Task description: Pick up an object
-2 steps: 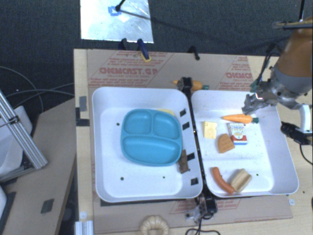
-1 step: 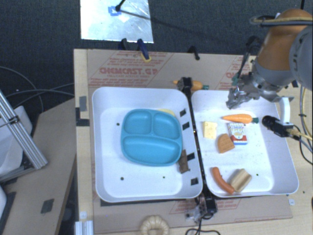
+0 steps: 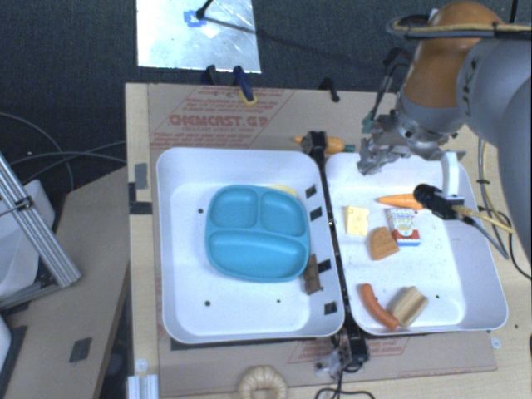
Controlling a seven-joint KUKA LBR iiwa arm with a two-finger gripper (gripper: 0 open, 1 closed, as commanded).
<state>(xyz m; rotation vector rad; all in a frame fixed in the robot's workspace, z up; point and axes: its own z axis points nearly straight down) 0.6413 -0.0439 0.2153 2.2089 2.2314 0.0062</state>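
- I am seeing the gripper (image 3: 376, 158) hanging over the far-left corner of the right bin (image 3: 478, 285); whether it is wide or narrow, I cannot tell.
- Nothing is sitting visibly in it.
- The objects are lying in the right bin: a carrot (image 3: 397, 199) nearest to the tool, a yellow cheese piece (image 3: 357, 220), a small red-and-white box (image 3: 404, 225), a brown cookie (image 3: 382, 243), a sausage (image 3: 376, 305) and a bread piece (image 3: 408, 304).
- The left bin (image 3: 179, 223) is holding a blue divided plate (image 3: 256, 232).
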